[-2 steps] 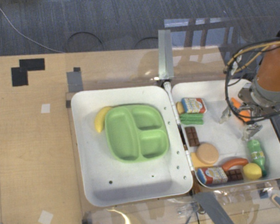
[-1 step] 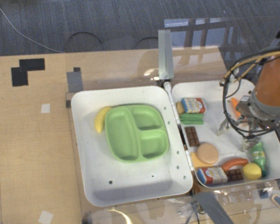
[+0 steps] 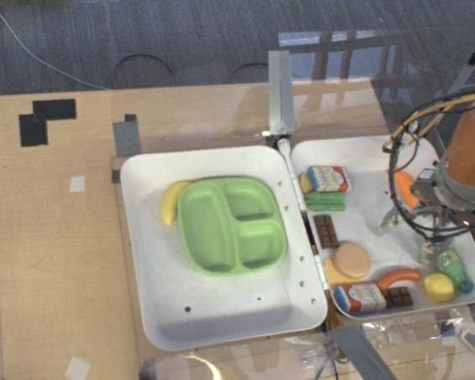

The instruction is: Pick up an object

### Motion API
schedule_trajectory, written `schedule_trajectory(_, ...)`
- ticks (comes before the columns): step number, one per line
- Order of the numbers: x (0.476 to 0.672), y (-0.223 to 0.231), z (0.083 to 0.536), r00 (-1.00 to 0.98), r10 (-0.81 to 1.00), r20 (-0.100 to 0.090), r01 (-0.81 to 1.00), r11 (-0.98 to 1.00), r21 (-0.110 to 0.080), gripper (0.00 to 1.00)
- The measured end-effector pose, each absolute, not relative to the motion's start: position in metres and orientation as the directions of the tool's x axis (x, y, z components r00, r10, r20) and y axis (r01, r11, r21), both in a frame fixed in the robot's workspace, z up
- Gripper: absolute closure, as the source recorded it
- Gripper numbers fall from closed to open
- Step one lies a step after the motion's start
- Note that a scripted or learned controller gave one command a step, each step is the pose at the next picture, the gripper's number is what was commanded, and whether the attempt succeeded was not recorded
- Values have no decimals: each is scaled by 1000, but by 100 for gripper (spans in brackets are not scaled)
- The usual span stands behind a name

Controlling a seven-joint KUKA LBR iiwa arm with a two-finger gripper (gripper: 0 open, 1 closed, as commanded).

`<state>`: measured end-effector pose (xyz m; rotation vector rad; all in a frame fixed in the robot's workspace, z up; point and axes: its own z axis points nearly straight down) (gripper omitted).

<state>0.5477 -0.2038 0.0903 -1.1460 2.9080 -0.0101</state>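
Left bin [image 3: 158,320]: banana [image 3: 170,202] tucked against green divided plate [image 3: 229,224]. Right bin [image 3: 360,148]: carton [image 3: 327,179], chocolate bar [image 3: 326,233], bun [image 3: 351,260], sausage [image 3: 397,278], lemon [image 3: 438,287]. Lemon sits at near-right corner; likely light, rigid, rounded, prone to slip; grasp across its middle. Gripper [image 3: 432,236] above right bin; grip state cannot be told.

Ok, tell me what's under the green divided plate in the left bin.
A banana pokes out from under the green divided plate, at its upper-left edge. The rest of the banana, and anything else beneath, is covered.
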Motion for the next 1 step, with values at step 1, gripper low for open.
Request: schedule_trajectory(1,649,-178,89,-764,-645,-12,-645,764,-9,0)
